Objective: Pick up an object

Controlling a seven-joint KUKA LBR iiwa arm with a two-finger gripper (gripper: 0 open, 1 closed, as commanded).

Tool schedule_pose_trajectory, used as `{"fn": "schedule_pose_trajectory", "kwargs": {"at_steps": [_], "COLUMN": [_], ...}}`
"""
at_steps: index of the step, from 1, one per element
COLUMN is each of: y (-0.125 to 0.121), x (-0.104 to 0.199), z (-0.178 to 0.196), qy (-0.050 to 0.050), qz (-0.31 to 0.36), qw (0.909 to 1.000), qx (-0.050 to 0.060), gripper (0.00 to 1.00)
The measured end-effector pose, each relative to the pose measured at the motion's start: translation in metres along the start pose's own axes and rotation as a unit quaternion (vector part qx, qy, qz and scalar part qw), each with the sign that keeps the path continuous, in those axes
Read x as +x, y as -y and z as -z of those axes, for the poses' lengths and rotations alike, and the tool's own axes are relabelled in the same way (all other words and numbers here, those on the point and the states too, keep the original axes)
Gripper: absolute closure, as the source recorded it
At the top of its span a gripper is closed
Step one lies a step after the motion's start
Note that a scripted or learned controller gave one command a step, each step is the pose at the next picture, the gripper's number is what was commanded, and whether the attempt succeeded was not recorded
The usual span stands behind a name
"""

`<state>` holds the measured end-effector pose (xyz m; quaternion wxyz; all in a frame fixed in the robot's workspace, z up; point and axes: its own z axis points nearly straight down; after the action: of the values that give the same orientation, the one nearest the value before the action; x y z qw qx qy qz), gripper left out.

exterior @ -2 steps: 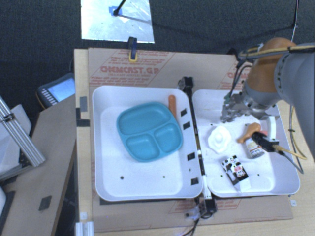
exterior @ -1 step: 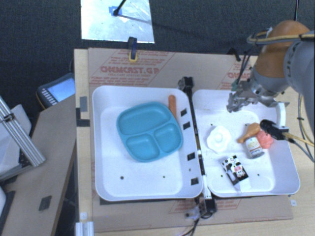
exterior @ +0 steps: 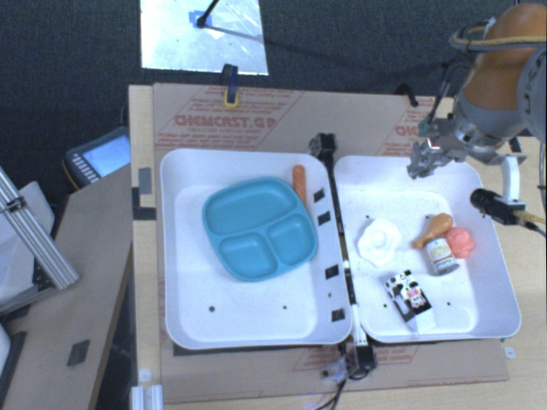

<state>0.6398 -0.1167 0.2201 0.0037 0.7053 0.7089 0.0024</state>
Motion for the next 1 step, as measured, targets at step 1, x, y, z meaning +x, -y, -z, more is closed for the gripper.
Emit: {"fn": "schedule_pose_trajectory", "kwargs": {"at_steps": [1], "y": [-0.0012], "x": [-0.0001], "z": [0.0126], "qy": [-0.001], "qz": [0.0], "qw": [1.0], "qx": [0.002], "gripper": [1.0]}}
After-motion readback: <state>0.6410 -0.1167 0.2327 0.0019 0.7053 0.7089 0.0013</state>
